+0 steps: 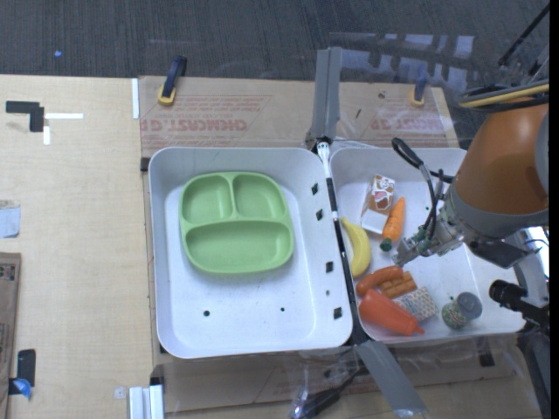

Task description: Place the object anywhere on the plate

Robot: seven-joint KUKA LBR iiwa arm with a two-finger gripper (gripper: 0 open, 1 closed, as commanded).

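Here the hand [403, 253] sits low in the right bin [489, 321], at the end of the grey arm that comes in from the right. Whether it is wide, narrow or holding something I cannot tell; it is too small and blurred against the white floor of the bin.

The green plate [236, 223] lies in the left bin [244, 321], toward its far left part, with all three compartments bare. It is well apart from the hand, straight off to the left across the wall where the two bins meet.

The loose things all lie around the hand in the right bin. A carrot [395, 220] lies just on its far side, with its long axis running near to far. A banana [355, 244] lies to its left beside the dividing wall, also running near to far. An orange toy [386, 280] and a red pepper [389, 314] lie on its near side.

So the coming move likely turns on that leftward carry: whichever piece gets taken, it must rise over the dividing wall and travel left to the plate.
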